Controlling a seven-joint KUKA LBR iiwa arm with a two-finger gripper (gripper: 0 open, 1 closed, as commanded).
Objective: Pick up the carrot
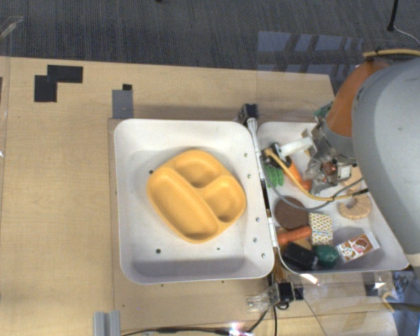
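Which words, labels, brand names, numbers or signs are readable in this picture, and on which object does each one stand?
No text can be read in this view.
Small packet in the right bin: red and white print, too small and blurred to read.
Patterned square item beside it: a pattern, no legible letters.
Yellow divided tray in the left bin: no marking visible.

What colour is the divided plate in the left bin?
Yellow-orange; the divided plate shows plainly in the camera view.
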